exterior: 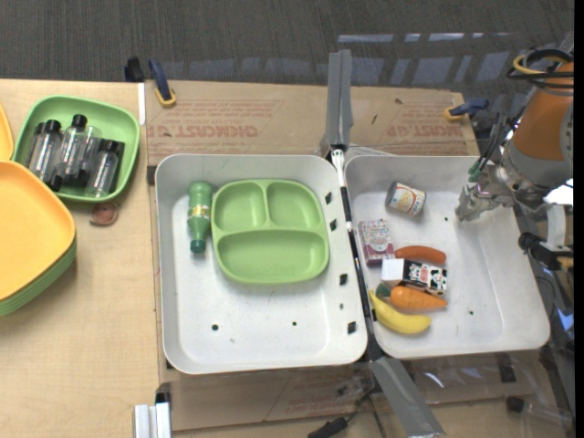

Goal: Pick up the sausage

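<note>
Camera view has us starting at the jaws (474,201), hanging low near the right bin's (511,331) far right corner; we cannot tell from here whether they stand wide or narrow, and nothing shows between them. From there we look down-left to the sausage (422,255), a reddish-orange piece lying with its long axis roughly left to right across the bin. It sits well apart from the jaws, with bare white floor between. Crowding is on its other sides: a pink packet (376,241) just beside its left end, a small box (423,276) touching below, then a carrot (418,298) and banana (400,318). A can (406,198) lies above-left. We judge the open approach is from above and right.
</note>
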Controlling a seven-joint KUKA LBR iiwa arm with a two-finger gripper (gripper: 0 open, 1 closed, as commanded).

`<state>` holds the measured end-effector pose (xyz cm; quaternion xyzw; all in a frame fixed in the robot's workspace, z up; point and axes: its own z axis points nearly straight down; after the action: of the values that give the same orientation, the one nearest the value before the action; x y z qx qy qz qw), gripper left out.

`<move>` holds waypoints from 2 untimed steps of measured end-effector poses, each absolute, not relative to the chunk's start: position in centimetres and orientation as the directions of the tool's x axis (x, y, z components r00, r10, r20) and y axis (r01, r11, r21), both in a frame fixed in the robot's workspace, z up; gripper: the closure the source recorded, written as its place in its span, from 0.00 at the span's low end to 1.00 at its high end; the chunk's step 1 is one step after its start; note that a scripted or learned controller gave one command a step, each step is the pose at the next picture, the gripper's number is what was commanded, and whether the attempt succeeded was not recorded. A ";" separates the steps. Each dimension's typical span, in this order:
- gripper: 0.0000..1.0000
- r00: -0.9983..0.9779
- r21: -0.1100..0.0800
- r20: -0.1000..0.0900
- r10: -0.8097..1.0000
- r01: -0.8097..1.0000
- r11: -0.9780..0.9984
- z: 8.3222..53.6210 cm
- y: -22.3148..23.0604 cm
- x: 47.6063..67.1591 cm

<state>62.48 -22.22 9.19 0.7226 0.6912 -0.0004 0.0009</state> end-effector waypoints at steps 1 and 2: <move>1.00 0.035 0.000 0.000 0.999 0.999 -0.035 9.2 -21.7 58.1; 1.00 0.171 -0.001 -0.002 0.985 0.985 -0.171 9.2 -21.1 64.8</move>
<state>64.83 -21.11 9.15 0.7652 0.6438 -0.0008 0.0002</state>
